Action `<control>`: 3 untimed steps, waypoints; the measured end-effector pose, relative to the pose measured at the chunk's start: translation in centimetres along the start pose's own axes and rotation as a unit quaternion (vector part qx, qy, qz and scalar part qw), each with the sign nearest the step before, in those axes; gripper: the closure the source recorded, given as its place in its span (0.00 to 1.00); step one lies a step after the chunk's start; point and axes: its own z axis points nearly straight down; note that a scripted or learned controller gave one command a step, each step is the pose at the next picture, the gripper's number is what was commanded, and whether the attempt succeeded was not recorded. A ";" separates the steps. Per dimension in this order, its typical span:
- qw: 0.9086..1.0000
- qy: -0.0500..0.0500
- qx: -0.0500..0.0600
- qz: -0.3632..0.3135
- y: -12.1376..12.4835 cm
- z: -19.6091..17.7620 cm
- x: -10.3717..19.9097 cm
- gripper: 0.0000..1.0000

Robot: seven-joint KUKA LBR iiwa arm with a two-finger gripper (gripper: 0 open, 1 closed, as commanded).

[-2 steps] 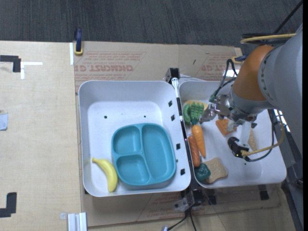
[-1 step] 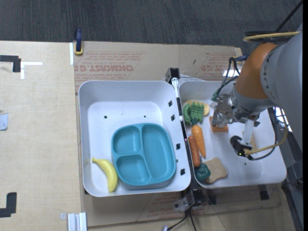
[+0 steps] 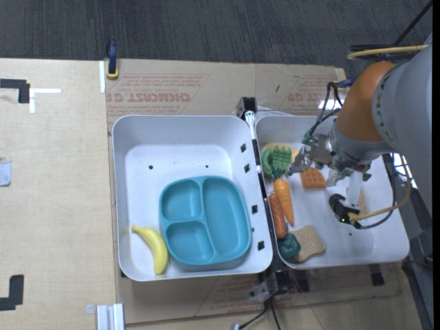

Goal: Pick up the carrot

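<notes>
Overhead slanted view of the worktop (image 3: 55,205) with two white bins side by side. The grey arm (image 3: 405,95), with its orange band (image 3: 361,105), enters from the right and ends above the right bin (image 3: 385,246). The jaws (image 3: 302,162) sit low over the upper part of this bin; whether they are wide or narrow cannot be told, and nothing is seen held between them.

The carrot (image 3: 284,199) — the task's object — lies just below and slightly left of the jaws, apart from them, its length running down the bin. Touching its left side lies a sausage (image 3: 276,215), close along the bin's left wall. Directly left of the jaws is a green ridged vegetable (image 3: 276,160); just below and right of them, an orange waffle piece (image 3: 313,179). Farther below, past the carrot's lower end, a slice of bread (image 3: 311,242) rests against a dark green item (image 3: 289,247).

Well to the left of the jaws, the left bin (image 3: 137,143) holds a blue divided plate (image 3: 205,220) and a banana (image 3: 155,246) — the banana just beside the plate's lower left edge.
</notes>
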 end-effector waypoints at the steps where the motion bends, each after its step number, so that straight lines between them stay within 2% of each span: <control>1: 0.997 0.000 0.006 0.080 1.9 0.9 0.5 0.00; 2: 0.988 0.000 0.014 0.155 -0.6 1.9 0.2 0.00; 3: 0.947 -0.003 0.015 0.322 -3.2 1.8 -0.5 0.00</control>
